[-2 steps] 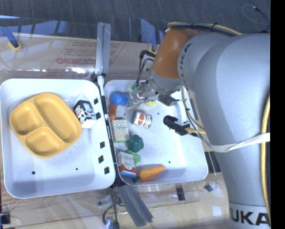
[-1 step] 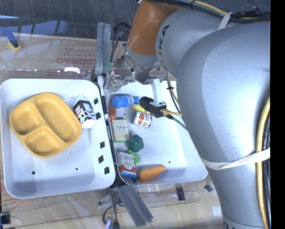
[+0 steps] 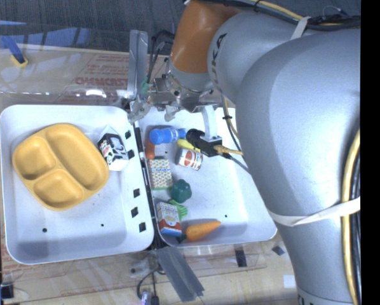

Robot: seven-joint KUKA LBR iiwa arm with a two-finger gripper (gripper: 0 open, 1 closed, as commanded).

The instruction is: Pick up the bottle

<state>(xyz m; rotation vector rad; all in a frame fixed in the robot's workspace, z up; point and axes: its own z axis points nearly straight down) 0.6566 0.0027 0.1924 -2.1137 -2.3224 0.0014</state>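
1. Here we see the gripper (image 3: 153,101) over the far edge of the right bin (image 3: 253,196); we cannot tell its state.
2. We find the bottle (image 3: 162,135) lying just beneath, near that bin's far left corner.
3. We note a yellow tray (image 3: 60,164) in the left bin (image 3: 25,234).

The blue bottle (image 3: 162,135) lies on its side at the far end of the right bin (image 3: 253,202), just beside the divider. The hand (image 3: 153,107) hovers just beyond the bottle. A carrot (image 3: 201,230) lies at the near end.
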